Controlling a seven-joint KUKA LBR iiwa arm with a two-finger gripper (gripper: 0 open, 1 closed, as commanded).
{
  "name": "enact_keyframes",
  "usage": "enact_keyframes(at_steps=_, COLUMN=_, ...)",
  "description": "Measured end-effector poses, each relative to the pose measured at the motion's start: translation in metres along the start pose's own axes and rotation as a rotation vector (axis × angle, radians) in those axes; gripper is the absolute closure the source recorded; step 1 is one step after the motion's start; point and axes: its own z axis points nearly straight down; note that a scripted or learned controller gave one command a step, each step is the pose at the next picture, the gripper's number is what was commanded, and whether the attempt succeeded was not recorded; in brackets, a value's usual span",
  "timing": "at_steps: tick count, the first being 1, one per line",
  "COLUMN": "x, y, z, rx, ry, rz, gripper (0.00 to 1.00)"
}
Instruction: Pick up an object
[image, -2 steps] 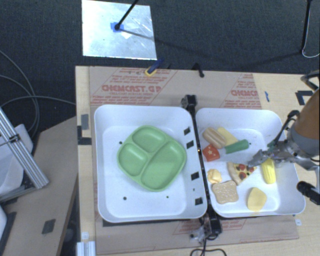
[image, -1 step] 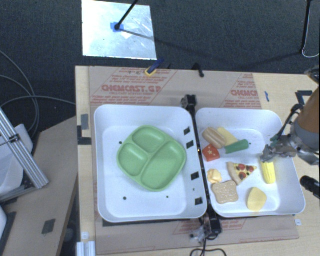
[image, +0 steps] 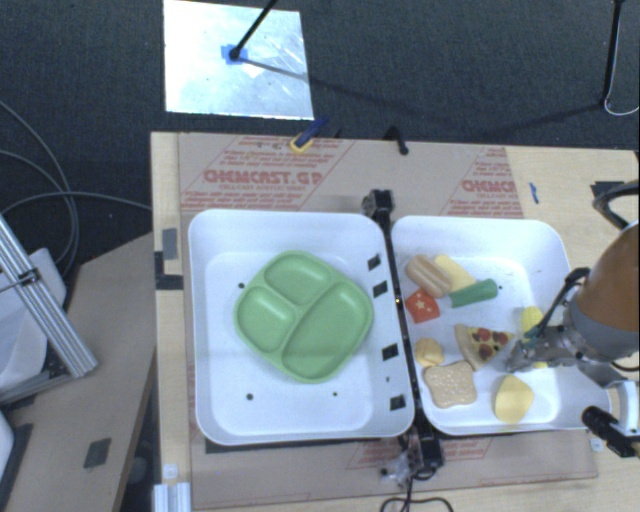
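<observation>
The triangular plastic pizza slice (image: 482, 343) lies in the right white bin (image: 540, 240), beside a flat tan bread slice (image: 450, 384) and rounded yellow fruit (image: 513, 399). The metal end effector (image: 528, 347) sits just right of it; whether it is clenched, I cannot tell.

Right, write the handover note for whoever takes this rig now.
Tool: low in the right bin, near its right side, between the pizza slice and a small yellow piece. I cannot tell its grip state.
Right bin also has: hot dog, green cylinder, red piece, toast, yellow round piece.
Left bin: green divided plate.
Done: nothing visibly lifted.
Left: grasp one item and raise it.
</observation>
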Motion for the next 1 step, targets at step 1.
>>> enact_keyframes(at_steps=1, x=0.0626, y=0.0462, z=-0.0999, rx=-0.016, ry=-0.001, rz=-0.014, gripper=1.0)
